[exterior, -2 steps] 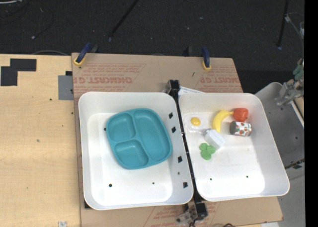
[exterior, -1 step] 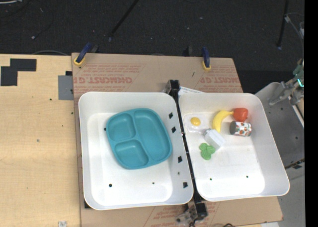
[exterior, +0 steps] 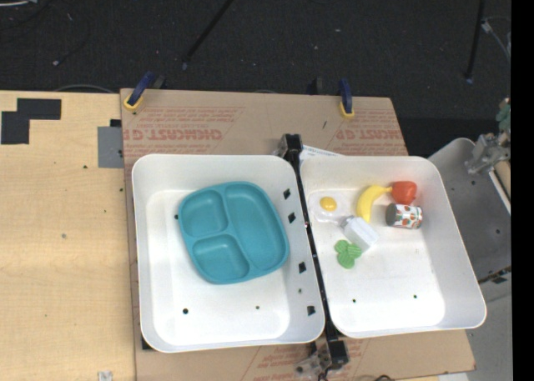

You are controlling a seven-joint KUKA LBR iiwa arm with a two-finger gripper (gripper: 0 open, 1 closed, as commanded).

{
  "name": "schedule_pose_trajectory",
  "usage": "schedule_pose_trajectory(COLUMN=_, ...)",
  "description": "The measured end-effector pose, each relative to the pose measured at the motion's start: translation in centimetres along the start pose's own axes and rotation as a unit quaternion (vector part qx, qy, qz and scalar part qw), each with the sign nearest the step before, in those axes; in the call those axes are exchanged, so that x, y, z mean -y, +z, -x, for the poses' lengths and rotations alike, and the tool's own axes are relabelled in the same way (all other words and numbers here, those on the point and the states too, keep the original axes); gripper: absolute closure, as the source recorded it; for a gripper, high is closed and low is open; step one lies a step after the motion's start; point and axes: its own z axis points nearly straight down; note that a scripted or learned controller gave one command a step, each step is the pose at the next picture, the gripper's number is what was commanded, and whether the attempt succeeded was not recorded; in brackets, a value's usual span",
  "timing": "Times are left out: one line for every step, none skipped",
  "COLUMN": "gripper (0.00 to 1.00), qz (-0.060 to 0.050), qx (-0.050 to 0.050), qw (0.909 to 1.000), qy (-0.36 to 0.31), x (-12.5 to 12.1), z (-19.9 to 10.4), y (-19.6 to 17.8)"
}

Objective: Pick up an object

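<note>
Two bins, small items clustered.
Right bin [exterior: 450, 288] far edge: banana [exterior: 372, 200] touching red piece [exterior: 404, 191], can [exterior: 404, 217] beside; left bin [exterior: 158, 288] carries teal tray [exterior: 234, 231].

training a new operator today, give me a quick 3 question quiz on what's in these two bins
1. True or false: the teal divided plate lies in the left bin.
2. Which item sits nearest the banana? A) red object B) green object C) blue clamp
3. Fill in: the small yellow round piece lies in the ____ bin.

Key: 1 true; 2 A; 3 right
</note>
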Motion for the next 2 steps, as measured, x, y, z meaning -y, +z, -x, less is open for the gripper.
schedule_pose_trajectory(gripper=0.00, qz=0.000, qx=0.000, qw=1.0000, qy=0.000, x=0.00, z=-0.01, y=0.03)
schedule_pose_trajectory(gripper=0.00, qz=0.000, qx=0.000, qw=1.0000, qy=0.000, x=0.00, z=-0.01, y=0.03)
